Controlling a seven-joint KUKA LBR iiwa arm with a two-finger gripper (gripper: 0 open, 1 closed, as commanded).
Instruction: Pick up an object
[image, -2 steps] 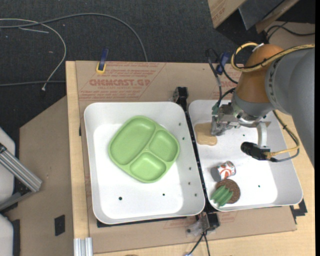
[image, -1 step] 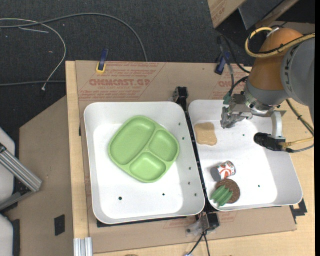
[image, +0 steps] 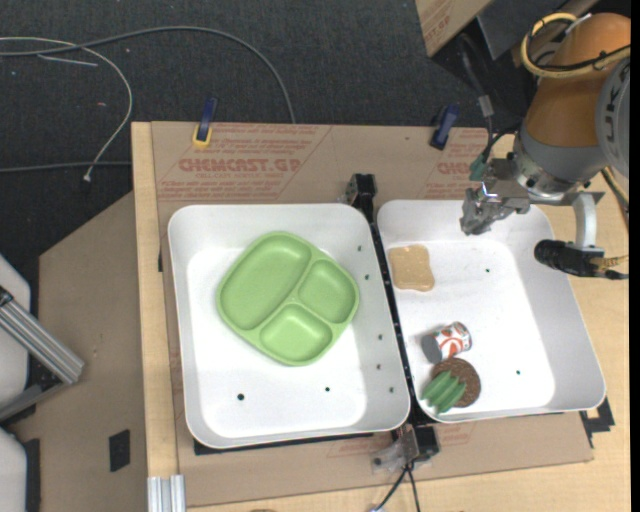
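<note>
We count two white bins side by side on the counter (image: 150, 300): the left bin (image: 200, 400) and the right bin (image: 540, 330). In the left bin lies one green divided plate (image: 288, 297) with three compartments, near the bin's middle and set at a slant. In the right bin we list three loose things: one tan slice of toast (image: 411, 268) flat near the bin's left wall toward the far side; one small can (image: 449, 341) with an orange and white label, lying on its side toward the near left; and one round brown piece with green on it (image: 452, 385), just beside the can at the near left corner. One arm (image: 575, 90), grey with an orange band, reaches in at the far right corner of the right bin; its gripper (image: 482, 215) hangs over the far edge of that bin, well apart from all three things, and nothing sits between its fingers; whether they are open or closed we cannot tell. Around the bins we note two blue clamps, (image: 206, 117) and (image: 444, 127), on the counter's far edge, and one black connector (image: 361, 188) between the bins at the far side.
</note>
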